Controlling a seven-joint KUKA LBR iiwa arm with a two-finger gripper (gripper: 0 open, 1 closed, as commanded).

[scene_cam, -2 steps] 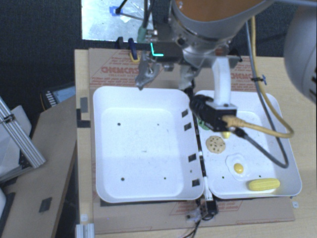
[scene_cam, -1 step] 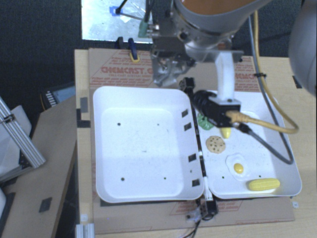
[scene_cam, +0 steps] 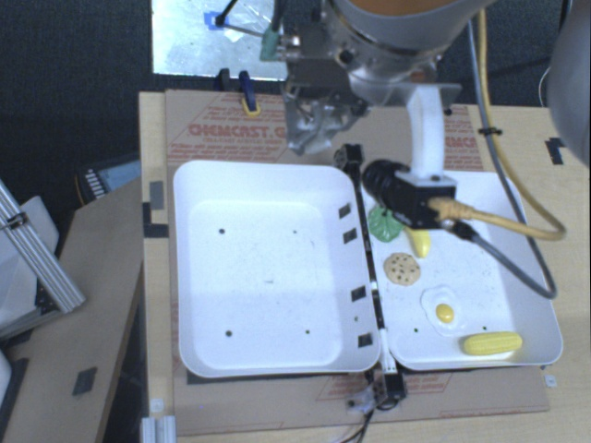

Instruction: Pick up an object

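End effector (scene_cam: 314, 132) sits over the far rim of the left bin (scene_cam: 268, 275), near the divider; open or closed, can't tell, nothing visibly gripped. Candidates all lie in the right bin (scene_cam: 480, 275): green piece (scene_cam: 383, 223), small yellow piece (scene_cam: 420, 242) just beside it, cookie (scene_cam: 402, 269), fried egg (scene_cam: 443, 308), yellow corn-like piece (scene_cam: 491, 343) at the near edge.

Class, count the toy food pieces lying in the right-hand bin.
5: green leaf, small yellow piece beside it, cookie, fried egg, yellow corn by the near corner. The arm may hide more.
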